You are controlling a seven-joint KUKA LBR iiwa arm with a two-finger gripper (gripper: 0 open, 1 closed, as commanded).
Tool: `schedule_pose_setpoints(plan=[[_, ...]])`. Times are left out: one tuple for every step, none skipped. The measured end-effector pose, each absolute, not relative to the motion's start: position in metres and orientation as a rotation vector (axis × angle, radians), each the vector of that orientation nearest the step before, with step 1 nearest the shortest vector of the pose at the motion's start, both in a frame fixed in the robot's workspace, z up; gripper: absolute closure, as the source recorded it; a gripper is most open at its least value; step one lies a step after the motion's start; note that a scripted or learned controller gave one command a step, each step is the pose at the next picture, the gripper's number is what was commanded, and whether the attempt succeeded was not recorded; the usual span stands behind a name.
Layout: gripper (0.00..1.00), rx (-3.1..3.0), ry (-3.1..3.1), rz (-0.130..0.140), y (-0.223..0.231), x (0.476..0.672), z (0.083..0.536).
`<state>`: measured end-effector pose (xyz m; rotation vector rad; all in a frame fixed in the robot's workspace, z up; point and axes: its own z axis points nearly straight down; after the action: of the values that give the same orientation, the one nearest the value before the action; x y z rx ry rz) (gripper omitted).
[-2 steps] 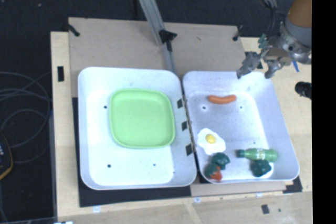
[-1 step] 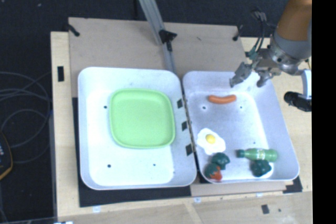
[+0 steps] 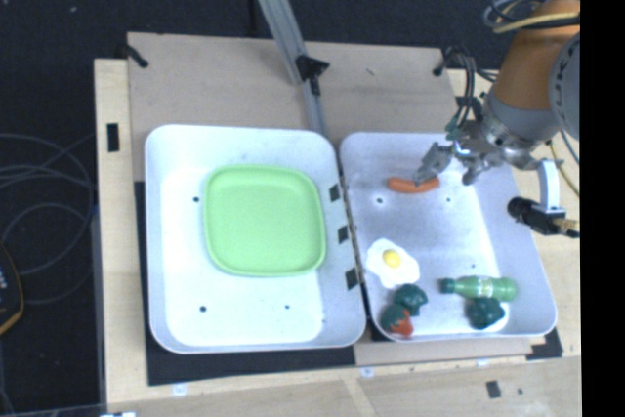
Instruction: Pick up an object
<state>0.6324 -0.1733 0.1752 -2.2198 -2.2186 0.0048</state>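
The right bin point(image 3: 508, 239) holds an orange sausage point(image 3: 407, 185) near its far edge, a fried egg point(image 3: 392, 262) at its left wall, a green bottle point(image 3: 479, 287) lying on its side, a dark green piece point(image 3: 484, 312) below it, and a green-and-red vegetable point(image 3: 402, 308) at the front. My gripper point(image 3: 450, 169) hangs over the far part of this bin with its fingers point(image 3: 428, 173) spread, the left one just right of the sausage's end. Nothing sits between the fingers.
The left bin point(image 3: 176, 210) carries a light green square plate point(image 3: 264, 219). A grey metal pole point(image 3: 276, 0) slants from the top down to the gap between the bins. The arm's orange band point(image 3: 537, 49) stands at the far right.
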Motion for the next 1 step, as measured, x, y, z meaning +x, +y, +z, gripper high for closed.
schedule_pose_setpoints(plan=[[0.00,-2.221,-2.219,0.004,-0.1786,0.6262,0.1304]])
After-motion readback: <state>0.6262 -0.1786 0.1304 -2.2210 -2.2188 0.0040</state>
